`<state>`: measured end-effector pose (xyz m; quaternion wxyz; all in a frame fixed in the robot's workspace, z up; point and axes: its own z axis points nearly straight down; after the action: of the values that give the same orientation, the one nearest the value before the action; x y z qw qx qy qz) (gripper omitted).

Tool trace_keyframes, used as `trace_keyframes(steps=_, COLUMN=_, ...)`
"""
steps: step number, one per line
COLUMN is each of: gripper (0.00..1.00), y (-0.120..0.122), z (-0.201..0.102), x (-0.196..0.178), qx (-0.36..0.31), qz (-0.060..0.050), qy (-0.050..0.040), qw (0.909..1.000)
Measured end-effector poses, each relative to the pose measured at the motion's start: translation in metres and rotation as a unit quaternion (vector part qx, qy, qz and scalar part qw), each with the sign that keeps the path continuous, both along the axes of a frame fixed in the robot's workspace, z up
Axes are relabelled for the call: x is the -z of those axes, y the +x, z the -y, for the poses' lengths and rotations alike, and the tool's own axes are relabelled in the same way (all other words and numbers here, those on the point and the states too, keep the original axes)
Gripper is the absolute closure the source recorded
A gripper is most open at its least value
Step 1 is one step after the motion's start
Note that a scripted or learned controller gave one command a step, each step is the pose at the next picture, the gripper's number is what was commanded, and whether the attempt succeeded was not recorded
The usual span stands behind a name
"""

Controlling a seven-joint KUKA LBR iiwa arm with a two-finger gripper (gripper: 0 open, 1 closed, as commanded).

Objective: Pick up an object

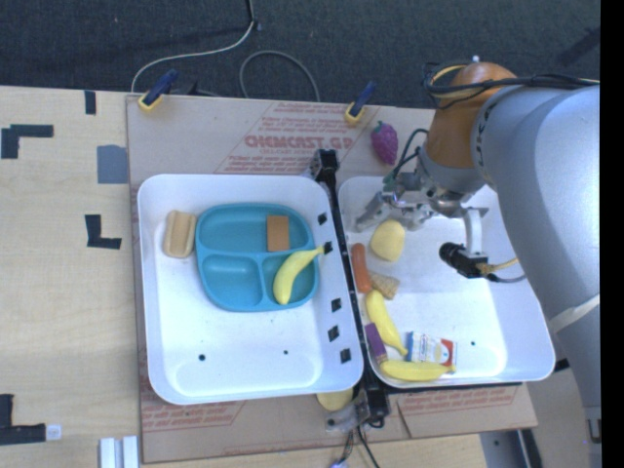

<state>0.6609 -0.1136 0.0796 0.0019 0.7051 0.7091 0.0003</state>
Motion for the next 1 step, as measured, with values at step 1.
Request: trace_keyframes(steps=1, gripper=0.00, y=-0.0171, z=-0.0078, x=-0.0069, qx=0.002, qz=0.000, qy=-0.0004, qw=1.0000)
